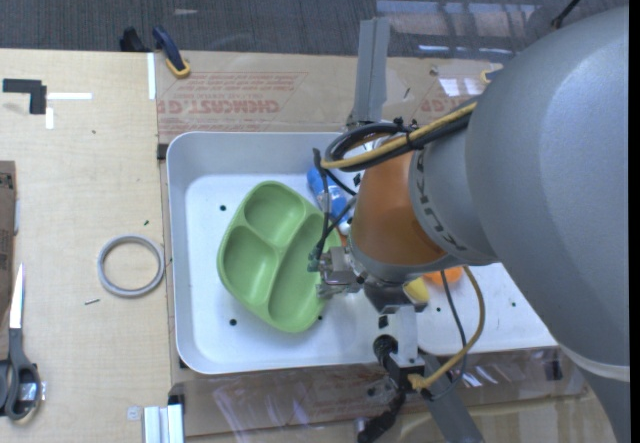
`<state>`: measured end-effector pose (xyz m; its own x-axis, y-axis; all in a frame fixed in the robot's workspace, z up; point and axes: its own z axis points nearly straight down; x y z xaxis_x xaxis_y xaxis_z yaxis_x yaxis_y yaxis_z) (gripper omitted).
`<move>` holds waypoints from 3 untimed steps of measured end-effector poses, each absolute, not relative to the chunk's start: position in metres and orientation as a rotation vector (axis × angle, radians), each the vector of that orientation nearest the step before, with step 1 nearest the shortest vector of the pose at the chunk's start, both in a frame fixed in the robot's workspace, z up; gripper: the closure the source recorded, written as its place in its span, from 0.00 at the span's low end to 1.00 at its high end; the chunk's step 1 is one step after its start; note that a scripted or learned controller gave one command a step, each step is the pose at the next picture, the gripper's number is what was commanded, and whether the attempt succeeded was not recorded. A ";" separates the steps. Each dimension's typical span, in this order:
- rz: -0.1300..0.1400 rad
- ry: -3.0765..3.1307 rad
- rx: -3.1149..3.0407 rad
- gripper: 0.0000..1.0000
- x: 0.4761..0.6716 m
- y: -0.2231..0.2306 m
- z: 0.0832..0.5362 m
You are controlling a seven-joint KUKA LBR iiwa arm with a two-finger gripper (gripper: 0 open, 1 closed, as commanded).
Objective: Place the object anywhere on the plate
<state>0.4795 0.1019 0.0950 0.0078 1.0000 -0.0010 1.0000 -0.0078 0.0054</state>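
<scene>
**Arm is crowding the plate's edge, and the object is staying mostly hidden**

The grey arm is leaning in low over the white bin, and its orange band is blocking most of the action. The claw is sitting right at the near rim of the green divided plate, and whether it is open, closed or carrying anything, I cannot tell; the wrist is covering it.

Just behind the claw, a blue object is peeking out from under the cables, close to the plate's rim. On the claw's other side an orange object is showing as a sliver beneath the arm. Which one the task means is hard to call from here; both are too hidden to name more exactly.

My read on handling: both look small and light, likely stiff plastic, so a pinch across the narrowest part should be enough. Smooth plastic could slip, so a centred grip is the safer bet.

The plate itself is looking light too, with three shallow compartments and a raised lip. A nudge from the claw could slide it across the slick bin floor.

Room is tight. The bin wall is close beyond the plate, and the plate's lip is right beside the claw. Open bin floor is lying below the plate. Out on the tabletop, well away, a grey ring is sitting clear of everything.
</scene>
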 end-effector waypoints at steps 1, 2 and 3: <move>0.012 2.214 2.222 1.00 0.523 0.102 0.097; -0.007 2.218 2.229 1.00 0.477 0.098 0.108; 0.012 2.202 2.228 1.00 0.482 0.100 0.099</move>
<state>0.4819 0.0998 0.0991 0.0115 0.9999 -0.0012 0.9999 -0.0115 0.0118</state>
